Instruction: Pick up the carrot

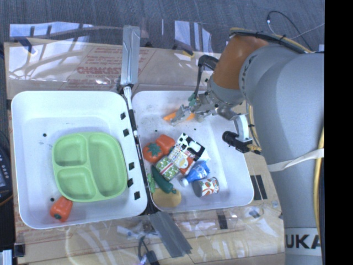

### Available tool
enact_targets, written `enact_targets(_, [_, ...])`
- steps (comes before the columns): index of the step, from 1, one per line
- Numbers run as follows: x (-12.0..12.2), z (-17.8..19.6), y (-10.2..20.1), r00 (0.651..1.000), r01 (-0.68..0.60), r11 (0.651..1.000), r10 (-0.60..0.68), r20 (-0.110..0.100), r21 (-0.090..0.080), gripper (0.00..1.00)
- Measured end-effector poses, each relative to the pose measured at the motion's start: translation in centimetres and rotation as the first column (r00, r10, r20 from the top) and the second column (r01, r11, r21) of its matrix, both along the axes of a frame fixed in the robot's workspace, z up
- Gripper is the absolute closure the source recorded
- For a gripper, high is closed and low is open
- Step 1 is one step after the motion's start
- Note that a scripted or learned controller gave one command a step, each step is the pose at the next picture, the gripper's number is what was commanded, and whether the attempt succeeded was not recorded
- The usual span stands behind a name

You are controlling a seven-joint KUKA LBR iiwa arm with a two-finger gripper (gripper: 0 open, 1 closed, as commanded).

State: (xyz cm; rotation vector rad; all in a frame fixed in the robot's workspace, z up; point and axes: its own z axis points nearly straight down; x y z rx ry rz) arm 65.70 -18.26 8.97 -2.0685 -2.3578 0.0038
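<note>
Carrot [177,115] lying flat near 11 o'clock in right bin [237,186], apart from toy pile [179,167] toward 6 o'clock, so open to a clean reach. Tool [194,110] down at carrot's 3 o'clock end, touching or just beside it; grip state impossible to tell. Green tray [88,165] sitting in left bin [27,148], out of the way.

We see a green tray [88,166] and an orange pepper [61,208] in the bin [25,115] far from the gripper, toys [179,167] piled nearer.
</note>
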Motion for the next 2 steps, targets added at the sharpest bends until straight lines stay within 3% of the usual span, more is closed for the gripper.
enact_targets(1, [0.1, 8.4, -2.7, 0.973, -0.229, 0.973, 0.229, 0.005, -0.003, 0.0])
enact_targets(2, [0.4, 1.1, -0.7, 0.899, -0.437, 0.9, 0.437, 0.014, -0.011, 0.0])
